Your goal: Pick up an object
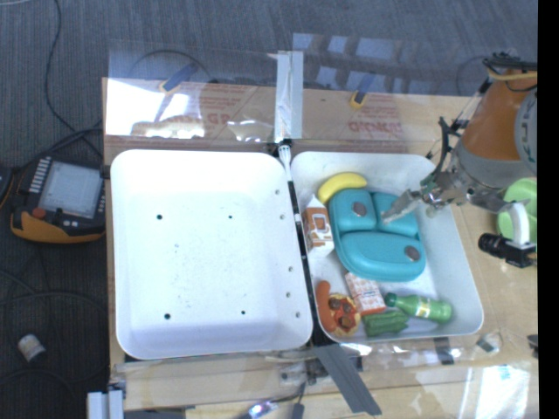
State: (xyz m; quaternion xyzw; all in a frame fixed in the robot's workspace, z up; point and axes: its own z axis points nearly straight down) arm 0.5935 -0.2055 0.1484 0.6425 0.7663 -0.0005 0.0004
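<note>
Nothing is lifted yet: the gripper [403, 206] sits low over the teal case [377, 238] in the right bin [465, 279], grip state indiscernible, pick outstanding.

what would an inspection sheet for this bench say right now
surface: bench bearing a left bin and a right bin side by side
job's things: in the right bin, yellow banana, teal container, green bottle, small packets along its left and near sides
clutter: clear plastic sheet behind the bins
grippers: gripper low over the teal container's right part, no item seen between the fingers
cables: black cable on the floor at left
surroundings: handheld pendant on grey carpet
</note>
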